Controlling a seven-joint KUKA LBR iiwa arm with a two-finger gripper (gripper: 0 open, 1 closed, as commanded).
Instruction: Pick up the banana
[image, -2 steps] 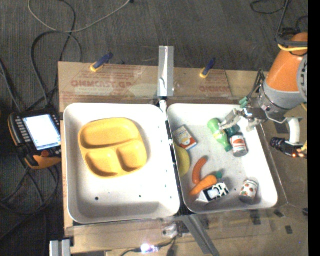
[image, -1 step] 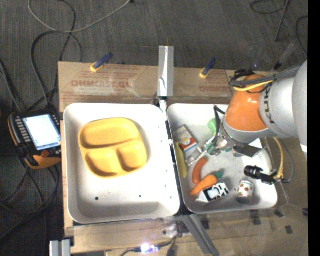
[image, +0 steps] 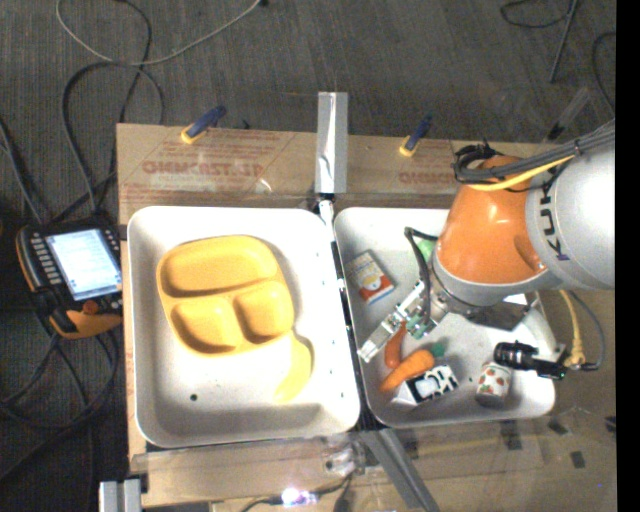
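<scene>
The banana (image: 296, 368) is pale yellow and lies in the left bin (image: 225, 425), against the lower right corner of a yellow divided tray (image: 228, 292). My gripper (image: 388, 335) hangs over the right bin (image: 530, 405), pointing down and to the left from the orange-banded wrist. It sits just across the wall between the bins, well to the right of the banana, above a small red thing (image: 393, 347) and an orange carrot (image: 409, 367). Nothing can be seen held in it.
The right bin also holds a small printed carton (image: 372, 277), a black-and-white object (image: 433, 384) and a white spotted ball (image: 491, 384). A tablet (image: 78, 262) lies off the bench to the left. Blue clamps (image: 203, 123) hold the back board.
</scene>
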